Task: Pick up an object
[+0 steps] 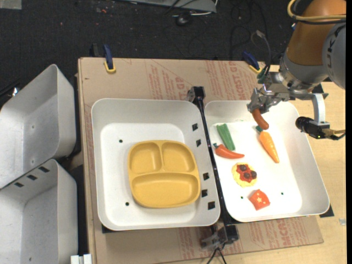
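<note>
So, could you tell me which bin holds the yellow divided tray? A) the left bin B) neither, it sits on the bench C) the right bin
A: the tray lies flat in the left bin, while the right bin holds the carrot and other toy foods.

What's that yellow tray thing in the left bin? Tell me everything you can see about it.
The yellow tray is a divided plate, mustard-coloured, matte like plastic, with rounded corners. Raised ridges split it into three compartments: two smaller ones on the far side and one wide one on the near side. All three look bare. It lies flat, right way up, slightly turned, on the floor of the left white bin, roughly central, apart from the walls. Nothing else touches it.
</note>
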